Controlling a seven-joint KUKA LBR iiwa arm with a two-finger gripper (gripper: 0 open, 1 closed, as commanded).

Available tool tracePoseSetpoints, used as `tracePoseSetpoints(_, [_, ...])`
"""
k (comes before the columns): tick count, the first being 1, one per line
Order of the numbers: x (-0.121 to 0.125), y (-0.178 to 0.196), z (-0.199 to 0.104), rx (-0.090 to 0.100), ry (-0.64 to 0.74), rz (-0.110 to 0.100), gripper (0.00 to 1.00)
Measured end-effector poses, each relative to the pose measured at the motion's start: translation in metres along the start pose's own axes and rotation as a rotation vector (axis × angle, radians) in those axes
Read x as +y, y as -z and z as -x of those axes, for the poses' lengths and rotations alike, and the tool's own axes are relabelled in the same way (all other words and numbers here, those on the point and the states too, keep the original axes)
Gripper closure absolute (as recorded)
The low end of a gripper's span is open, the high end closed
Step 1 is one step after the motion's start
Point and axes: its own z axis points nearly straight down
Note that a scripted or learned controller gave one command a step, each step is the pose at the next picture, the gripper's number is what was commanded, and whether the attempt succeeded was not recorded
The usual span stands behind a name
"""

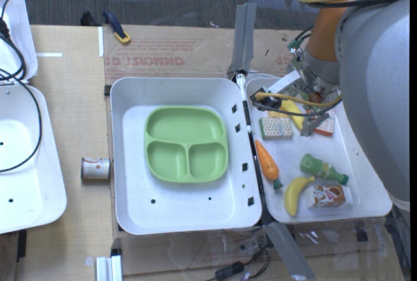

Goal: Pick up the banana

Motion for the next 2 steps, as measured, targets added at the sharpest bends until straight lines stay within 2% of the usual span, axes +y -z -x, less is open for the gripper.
tracePoseSetpoints(1, [0.0566,-0.1002,0.0174,0.001,0.152,-0.001,0.00])
tracePoseSetpoints(2, [0.0573,-0.0912,0.0182,-0.001,0.152,-0.002,1.00])
